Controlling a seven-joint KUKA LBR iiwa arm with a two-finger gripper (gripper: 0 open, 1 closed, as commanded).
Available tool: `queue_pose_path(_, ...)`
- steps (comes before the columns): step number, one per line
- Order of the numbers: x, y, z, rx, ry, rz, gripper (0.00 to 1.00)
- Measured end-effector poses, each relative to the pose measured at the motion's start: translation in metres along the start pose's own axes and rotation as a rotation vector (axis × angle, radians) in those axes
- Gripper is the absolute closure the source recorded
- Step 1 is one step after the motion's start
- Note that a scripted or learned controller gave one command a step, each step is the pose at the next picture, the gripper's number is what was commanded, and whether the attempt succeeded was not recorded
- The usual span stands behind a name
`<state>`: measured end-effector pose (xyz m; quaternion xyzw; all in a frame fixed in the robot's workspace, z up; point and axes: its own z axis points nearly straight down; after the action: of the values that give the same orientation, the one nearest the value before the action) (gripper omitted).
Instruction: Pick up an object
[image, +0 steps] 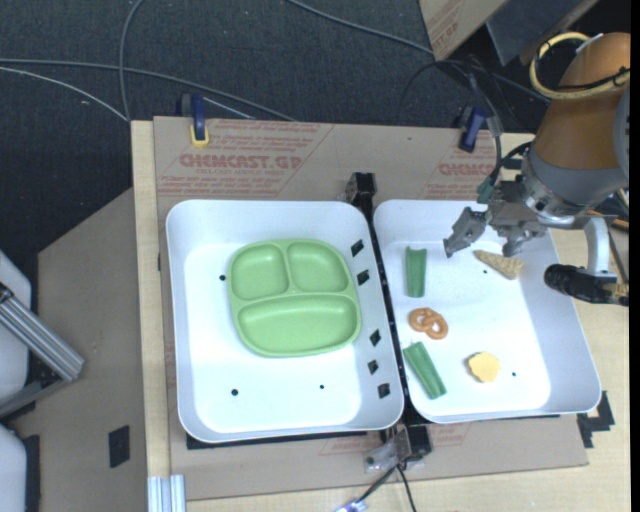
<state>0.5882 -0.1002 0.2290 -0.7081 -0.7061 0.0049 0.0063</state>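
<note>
My gripper (492, 237) hangs over the back of the right bin (560, 385), its fingers spread open with nothing between them. A tan wedge-shaped piece (501, 264) lies just below the fingertips. A short green stick (415, 272) lies upright to the gripper's left. Nearer the front sit a brown pretzel (428, 322), a longer green stick (424, 368) set at a slant, and a yellow chunk (484, 367).
The left bin (195, 380) holds a green three-part plate (294, 298). A black divider with clips (367, 290) runs between the bins. Blue clamps (199, 118) hold the cardboard at the back. Cables cross the dark floor behind.
</note>
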Motion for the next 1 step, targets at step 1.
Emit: queue_pose_path(1,0.0002,0.0024,-0.0081,-0.014,-0.001,-0.003,0.0)
